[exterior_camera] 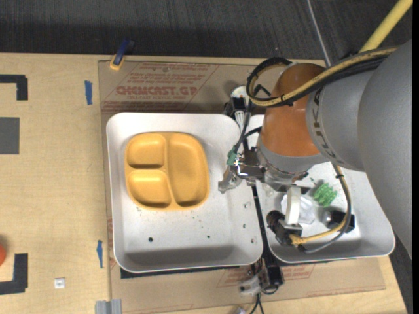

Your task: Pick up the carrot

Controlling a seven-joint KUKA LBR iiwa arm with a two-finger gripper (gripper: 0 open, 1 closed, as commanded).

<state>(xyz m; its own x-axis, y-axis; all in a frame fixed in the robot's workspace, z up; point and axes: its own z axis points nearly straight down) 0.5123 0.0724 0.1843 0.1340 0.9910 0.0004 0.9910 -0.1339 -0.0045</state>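
My arm reaches in from the right and hangs over the right bin (373, 237), with its orange band above the wrist. The gripper (283, 183) points down at the left part of that bin, close to the wall shared by the two bins. The wrist and arm body cover most of the right bin's floor. A small green leafy item (324, 193) lies in the right bin, just right of the gripper.
The left bin (183, 241) holds a yellow divided plate (167, 169) in its upper left half. Both bins rest on a cardboard sheet (157, 84) on the bench. A blue and yellow clip (120, 54) lies at the cardboard's far edge.
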